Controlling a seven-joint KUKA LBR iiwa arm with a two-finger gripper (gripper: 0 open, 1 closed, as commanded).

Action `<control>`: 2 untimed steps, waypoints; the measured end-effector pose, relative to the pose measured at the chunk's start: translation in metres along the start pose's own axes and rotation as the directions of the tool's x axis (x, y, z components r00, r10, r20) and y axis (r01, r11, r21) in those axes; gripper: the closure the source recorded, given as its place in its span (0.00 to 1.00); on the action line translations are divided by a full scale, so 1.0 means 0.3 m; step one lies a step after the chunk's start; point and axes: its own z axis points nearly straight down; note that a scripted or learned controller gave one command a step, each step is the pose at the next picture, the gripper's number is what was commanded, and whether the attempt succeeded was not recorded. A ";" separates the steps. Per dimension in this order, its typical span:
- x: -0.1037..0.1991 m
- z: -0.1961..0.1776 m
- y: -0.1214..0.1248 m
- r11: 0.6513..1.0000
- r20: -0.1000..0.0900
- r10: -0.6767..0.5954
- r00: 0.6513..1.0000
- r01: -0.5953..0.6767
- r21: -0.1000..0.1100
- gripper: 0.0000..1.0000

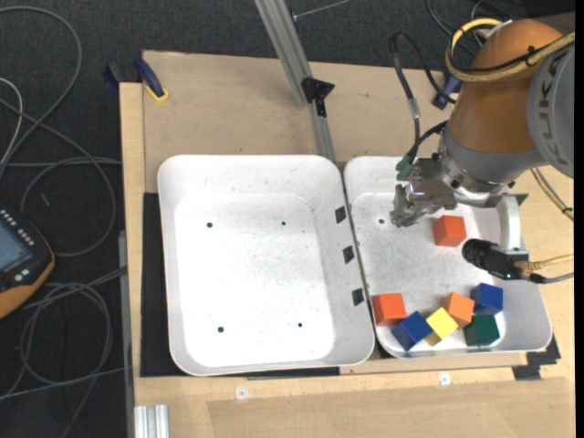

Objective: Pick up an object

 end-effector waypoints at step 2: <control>0.325 0.007 -0.064 1.000 0.001 0.000 1.000 0.000 0.001 1.00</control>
